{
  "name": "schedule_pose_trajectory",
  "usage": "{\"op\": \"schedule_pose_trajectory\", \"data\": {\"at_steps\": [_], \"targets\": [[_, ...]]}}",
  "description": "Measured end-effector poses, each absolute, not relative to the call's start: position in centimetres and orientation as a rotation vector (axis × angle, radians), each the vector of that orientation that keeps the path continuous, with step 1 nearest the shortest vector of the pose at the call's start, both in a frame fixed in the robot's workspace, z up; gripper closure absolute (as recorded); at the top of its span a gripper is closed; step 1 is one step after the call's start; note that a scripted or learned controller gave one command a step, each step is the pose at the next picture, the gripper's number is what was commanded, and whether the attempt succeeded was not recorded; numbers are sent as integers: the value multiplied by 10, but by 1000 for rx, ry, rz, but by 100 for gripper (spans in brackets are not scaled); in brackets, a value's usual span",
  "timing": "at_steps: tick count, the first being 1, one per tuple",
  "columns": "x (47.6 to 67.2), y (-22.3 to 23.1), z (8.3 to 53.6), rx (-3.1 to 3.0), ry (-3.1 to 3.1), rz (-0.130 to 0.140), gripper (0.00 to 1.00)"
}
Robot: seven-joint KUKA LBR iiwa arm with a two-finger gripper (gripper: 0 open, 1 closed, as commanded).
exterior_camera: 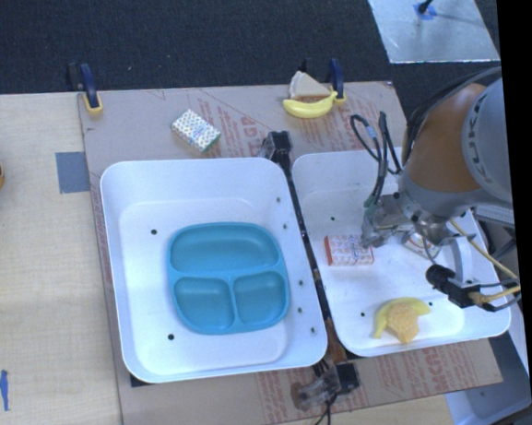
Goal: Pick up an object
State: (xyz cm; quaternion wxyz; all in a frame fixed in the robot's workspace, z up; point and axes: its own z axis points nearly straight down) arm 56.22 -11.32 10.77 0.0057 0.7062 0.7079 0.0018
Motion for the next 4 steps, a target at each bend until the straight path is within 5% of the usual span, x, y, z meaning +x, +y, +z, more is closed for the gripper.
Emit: {"op": "schedule_pose_trajectory", "data": {"at_steps": [1,2,3,4], "targets": [[562,-113,108,2210,2217,5,0],[562,-114,118,2210,2217,4,100],[562,-114,118,2209,2218,3,0],[612,-120,92,2218,2228,-2,0]]}}
